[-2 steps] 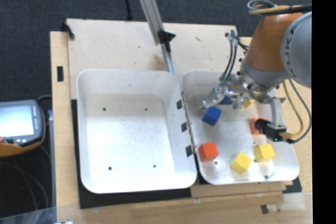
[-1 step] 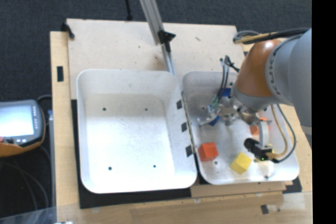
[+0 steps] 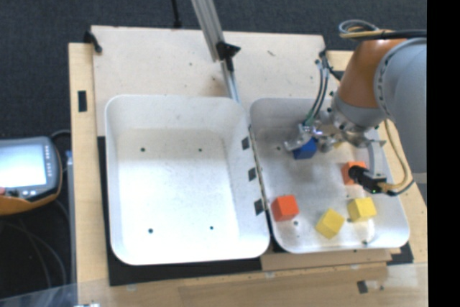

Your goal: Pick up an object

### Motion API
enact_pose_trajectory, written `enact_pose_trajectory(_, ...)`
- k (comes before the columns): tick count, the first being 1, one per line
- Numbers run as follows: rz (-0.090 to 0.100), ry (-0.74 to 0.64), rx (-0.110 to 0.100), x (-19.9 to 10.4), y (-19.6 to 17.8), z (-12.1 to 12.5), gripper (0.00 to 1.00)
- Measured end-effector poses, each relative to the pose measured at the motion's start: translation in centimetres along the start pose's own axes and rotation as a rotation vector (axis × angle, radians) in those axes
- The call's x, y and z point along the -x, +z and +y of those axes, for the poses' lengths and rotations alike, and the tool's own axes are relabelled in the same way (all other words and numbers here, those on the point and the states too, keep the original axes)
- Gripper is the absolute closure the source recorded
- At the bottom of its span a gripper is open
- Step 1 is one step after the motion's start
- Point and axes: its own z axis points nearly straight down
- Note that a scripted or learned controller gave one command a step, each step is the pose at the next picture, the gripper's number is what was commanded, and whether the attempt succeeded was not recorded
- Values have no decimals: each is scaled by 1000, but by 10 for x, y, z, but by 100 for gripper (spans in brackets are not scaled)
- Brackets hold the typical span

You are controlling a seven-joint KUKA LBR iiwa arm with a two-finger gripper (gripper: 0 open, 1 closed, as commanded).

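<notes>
Blue shows between the fingers of the gripper (image 3: 305, 141): a small blue block (image 3: 307, 148) sits clamped there, over the upper middle of the right bin (image 3: 277, 115). The grey arm (image 3: 381, 83) (orange band above its wrist) reaches in from the right. On the bin's floor lie an orange cube (image 3: 285, 207) near the left wall, two yellow cubes (image 3: 330, 223) and (image 3: 361, 209) toward the front, and a small orange piece (image 3: 353, 172) partly hidden by cabling. The left bin (image 3: 115, 118) sits just beside.
</notes>
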Motion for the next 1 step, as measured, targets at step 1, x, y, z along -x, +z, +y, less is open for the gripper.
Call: enact_pose_trajectory(1,0,-2,-2,0,-10,-1,100)
